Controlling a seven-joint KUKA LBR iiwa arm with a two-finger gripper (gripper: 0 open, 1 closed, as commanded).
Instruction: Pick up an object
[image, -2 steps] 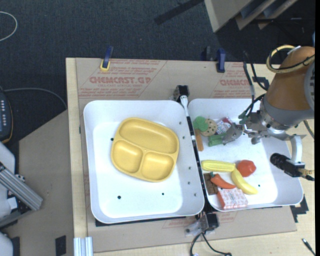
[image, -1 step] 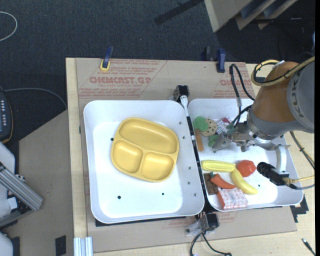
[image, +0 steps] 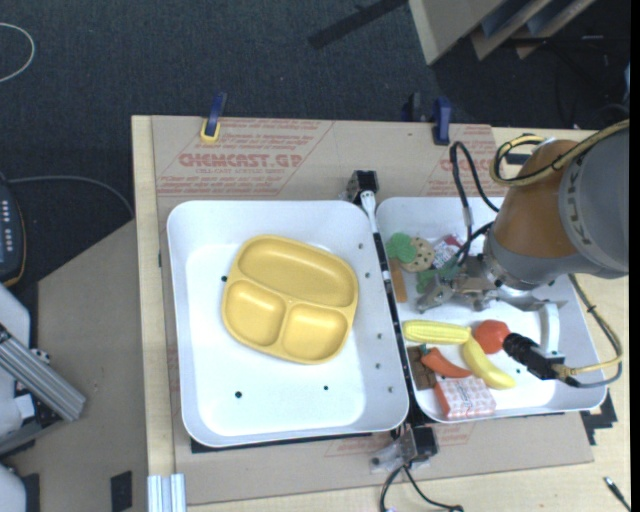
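The right bin (image: 560, 398) holds several toy foods: a corn cob (image: 434, 331), a banana (image: 486, 365), a red tomato (image: 491, 334), an orange carrot (image: 443, 363), a pink-and-white box (image: 464, 398), a green round piece (image: 403, 246) and a spotted cookie (image: 422, 254). My gripper (image: 440, 288) hangs low over the bin's upper middle, just above the corn cob and right of the cookie. Nothing can be seen held in it.
The left bin (image: 200, 360) carries a yellow three-compartment plate (image: 290, 297). A black cable (image: 462, 190) loops over the right bin's far rim. The arm's orange band (image: 535, 205) and grey body cover the right bin's right side. Clamps (image: 211, 120) sit at the board's far edge.
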